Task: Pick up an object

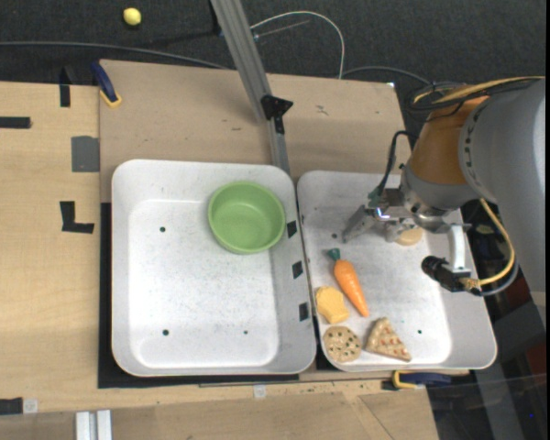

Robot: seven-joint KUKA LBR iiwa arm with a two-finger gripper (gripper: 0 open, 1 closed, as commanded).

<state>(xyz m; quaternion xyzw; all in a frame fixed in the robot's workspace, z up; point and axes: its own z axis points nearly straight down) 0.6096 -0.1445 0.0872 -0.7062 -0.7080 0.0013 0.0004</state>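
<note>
Two white bins sit side by side. The grey two-finger gripper (371,220) hangs over the right white bin (458,337), fingers spread, pinching nothing. The orange toy carrot (349,284) lies at about five o'clock from it — the arm must drop lower, then squeeze.

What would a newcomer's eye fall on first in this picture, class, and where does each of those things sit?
The green bowl stands out first, bright against the upper right corner of the left bin. Next comes the grey arm with its orange band, reaching in from the right over the right bin. Below it lie an orange carrot, a yellow piece, a round cookie and a pizza slice.
</note>
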